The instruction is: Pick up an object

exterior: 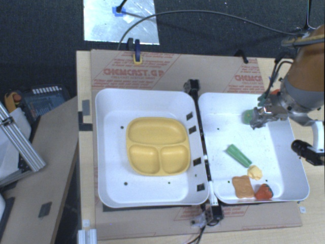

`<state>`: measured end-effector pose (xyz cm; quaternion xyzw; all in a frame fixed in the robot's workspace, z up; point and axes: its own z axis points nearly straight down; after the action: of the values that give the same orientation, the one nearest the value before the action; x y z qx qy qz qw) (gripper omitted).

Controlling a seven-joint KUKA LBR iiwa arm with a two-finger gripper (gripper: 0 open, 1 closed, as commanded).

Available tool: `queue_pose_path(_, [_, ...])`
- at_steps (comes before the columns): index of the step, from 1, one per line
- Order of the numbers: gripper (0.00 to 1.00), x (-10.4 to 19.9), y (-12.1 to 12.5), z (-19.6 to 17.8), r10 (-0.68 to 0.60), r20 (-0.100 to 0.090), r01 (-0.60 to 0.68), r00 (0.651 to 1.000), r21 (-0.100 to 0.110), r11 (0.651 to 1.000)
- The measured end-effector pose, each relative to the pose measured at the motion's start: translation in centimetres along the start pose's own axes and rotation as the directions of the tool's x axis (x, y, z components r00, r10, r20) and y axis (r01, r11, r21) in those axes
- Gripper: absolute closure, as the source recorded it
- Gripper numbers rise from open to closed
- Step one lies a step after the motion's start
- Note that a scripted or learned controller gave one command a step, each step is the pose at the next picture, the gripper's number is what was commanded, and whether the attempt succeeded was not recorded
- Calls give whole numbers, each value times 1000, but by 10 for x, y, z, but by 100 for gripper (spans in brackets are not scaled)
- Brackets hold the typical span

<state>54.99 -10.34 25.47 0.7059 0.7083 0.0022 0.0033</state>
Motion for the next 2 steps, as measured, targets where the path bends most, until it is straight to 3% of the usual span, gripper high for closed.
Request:
queue_pose_path(1, [100,0,1,-31,-1,-1,1,1000,4,1000])
queue_pose_path(2, [100,54,-5,-30,-6,-3,6,1000,6,1000])
